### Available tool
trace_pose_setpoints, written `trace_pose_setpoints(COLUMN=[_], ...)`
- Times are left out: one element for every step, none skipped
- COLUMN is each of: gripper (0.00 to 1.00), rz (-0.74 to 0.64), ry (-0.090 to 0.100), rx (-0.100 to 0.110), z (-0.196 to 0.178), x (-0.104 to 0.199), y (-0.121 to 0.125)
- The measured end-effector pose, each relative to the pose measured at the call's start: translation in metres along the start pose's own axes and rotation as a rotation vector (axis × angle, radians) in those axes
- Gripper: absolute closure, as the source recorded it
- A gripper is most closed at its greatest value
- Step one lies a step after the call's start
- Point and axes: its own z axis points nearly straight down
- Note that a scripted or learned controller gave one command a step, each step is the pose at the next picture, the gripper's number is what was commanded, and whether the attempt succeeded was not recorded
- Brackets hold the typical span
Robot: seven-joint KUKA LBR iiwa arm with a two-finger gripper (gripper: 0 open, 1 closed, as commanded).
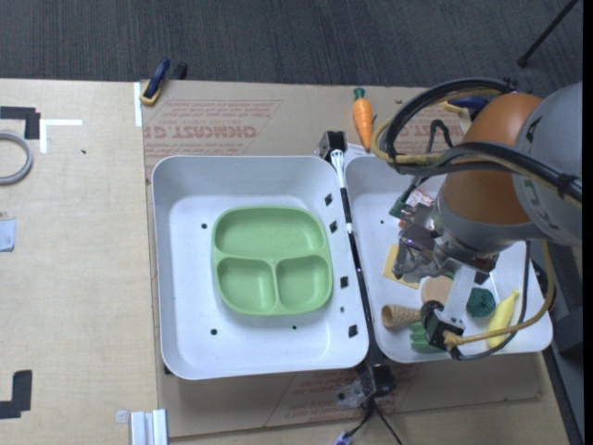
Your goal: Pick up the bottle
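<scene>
Camera view looks down at a slant on a wooden table (74, 276) with a cardboard sheet (232, 123) under two white bins set side by side. Sitting in the middle of the left bin (176, 248) is a green three-part plate (272, 260), its two smaller sections toward 6 o'clock. The grey arm with its orange band (496, 170) reaches in from 3 o'clock and hangs low over the right bin (371, 202), black cables looping over it at 12 o'clock. The gripper (412, 258) sits at the arm's 9 o'clock end, down among the clutter in that bin, and from where I stand I cannot tell how it is set or whether it has anything. I cannot pick out a bottle for certain; whatever bottle there is would be somewhere in the right bin's jumble, largely covered by the arm. What does show there: a waffle cone (399, 316) lying at about 7 o'clock of the gripper, a yellow banana (501, 318) near the bin's 5 o'clock corner, a dark green lump (480, 301) just beside the banana, and a green piece (422, 342) by the 6 o'clock rim. A toy carrot (362, 119) lies on the cardboard beyond the bins at 12 o'clock, and a blue-and-yellow clip (155, 82) rests near the cardboard's 11 o'clock corner.
</scene>
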Motion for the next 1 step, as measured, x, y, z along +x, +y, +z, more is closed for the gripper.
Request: trace_pose_setpoints(gripper=[1.0], rz=[-0.041], ry=[0.0], rx=[-0.002], z=[-0.0036], x=[0.0545], y=[-0.0281])
